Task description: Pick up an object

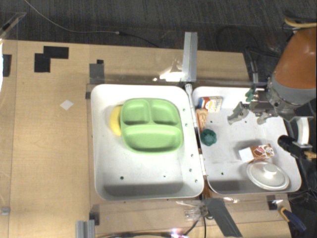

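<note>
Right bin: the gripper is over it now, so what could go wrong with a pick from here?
1. The gripper hangs over bare floor of the right bin, so closing here would likely grab nothing.
2. The snack packets and teal object lie against the divider wall, where a finger may strike the rim.
3. The white lid touches the small carton; it looks flat and could slip or drag the carton.

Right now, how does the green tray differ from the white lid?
The green tray lies in the left bin; the white lid lies in the right bin. The tray is a rounded rectangle split into three compartments; the lid is round with a knob in its middle. The tray is much the larger. Both lie flat on a bin floor, apart from the pincer.
</note>
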Action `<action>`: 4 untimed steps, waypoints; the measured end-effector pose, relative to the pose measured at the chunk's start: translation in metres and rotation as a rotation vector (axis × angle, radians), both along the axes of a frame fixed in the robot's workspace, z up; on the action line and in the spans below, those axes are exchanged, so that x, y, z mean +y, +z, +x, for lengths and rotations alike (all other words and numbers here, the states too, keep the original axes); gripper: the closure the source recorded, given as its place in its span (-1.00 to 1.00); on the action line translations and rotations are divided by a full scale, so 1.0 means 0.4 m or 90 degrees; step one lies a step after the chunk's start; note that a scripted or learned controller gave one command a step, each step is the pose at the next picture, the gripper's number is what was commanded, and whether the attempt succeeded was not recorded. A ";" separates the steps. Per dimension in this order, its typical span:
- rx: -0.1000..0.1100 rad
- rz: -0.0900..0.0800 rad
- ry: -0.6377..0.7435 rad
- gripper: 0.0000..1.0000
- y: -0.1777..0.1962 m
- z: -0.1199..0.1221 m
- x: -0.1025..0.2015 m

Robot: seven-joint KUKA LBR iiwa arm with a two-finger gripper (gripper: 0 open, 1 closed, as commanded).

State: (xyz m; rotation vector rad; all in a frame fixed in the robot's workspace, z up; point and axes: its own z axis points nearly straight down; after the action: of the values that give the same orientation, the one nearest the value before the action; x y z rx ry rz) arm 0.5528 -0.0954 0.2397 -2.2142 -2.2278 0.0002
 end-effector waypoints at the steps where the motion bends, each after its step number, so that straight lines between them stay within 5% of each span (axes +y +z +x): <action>1: 0.000 0.000 0.002 1.00 0.022 0.006 0.001; 2: 0.001 0.000 -0.111 1.00 -0.203 -0.125 -0.084; 3: -0.007 0.001 -0.132 1.00 -0.379 -0.154 -0.012; 4: -0.009 0.000 -0.132 -1.00 -0.379 -0.151 -0.011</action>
State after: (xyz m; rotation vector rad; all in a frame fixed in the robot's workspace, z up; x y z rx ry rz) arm 0.4922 -0.0998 0.0882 -2.4411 -1.9929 -0.0163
